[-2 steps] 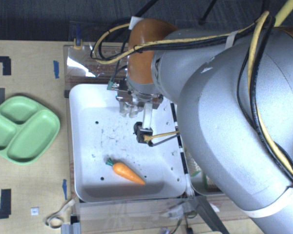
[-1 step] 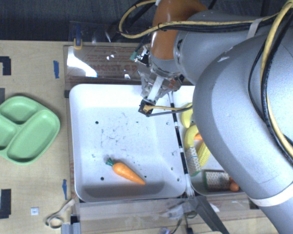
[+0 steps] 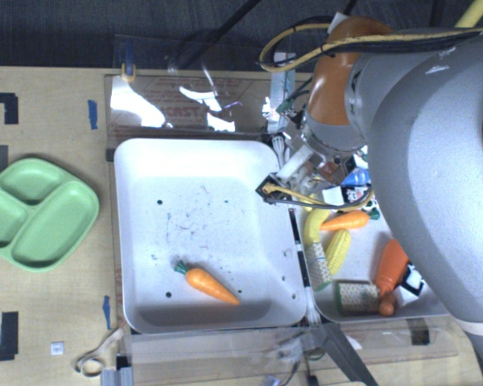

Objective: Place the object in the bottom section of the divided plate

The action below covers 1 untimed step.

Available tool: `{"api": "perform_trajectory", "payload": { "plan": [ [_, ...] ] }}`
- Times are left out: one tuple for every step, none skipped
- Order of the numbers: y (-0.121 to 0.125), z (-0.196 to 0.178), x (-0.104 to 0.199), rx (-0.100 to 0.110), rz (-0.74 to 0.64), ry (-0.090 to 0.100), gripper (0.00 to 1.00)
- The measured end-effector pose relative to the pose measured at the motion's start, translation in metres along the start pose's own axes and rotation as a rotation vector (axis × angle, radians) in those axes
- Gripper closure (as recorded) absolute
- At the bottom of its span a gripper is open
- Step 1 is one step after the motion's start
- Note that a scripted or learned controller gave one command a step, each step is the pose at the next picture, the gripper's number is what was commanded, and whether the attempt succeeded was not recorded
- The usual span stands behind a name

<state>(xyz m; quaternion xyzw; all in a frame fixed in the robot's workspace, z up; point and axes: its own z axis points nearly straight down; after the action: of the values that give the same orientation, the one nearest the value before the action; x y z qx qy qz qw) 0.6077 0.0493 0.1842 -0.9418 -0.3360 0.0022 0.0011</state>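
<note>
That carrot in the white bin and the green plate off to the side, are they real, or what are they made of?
The carrot looks like a plastic toy: its orange is uniform and smooth, with a neat moulded green tip. The green plate seems to be plastic too, a matte pastel with soft rounded dividers. The white bin looks like smooth plastic, scuffed with faint marks.

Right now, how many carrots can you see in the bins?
3. One carrot lies in the left bin; a second and a third lie in the right bin. The arm may hide more.
</note>
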Motion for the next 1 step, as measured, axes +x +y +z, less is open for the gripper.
{"api": "perform_trajectory", "payload": {
  "plan": [
    [0.0067,-0.1138,-0.0003,-0.003,0.486,0.006,1.0]
  ]
}}
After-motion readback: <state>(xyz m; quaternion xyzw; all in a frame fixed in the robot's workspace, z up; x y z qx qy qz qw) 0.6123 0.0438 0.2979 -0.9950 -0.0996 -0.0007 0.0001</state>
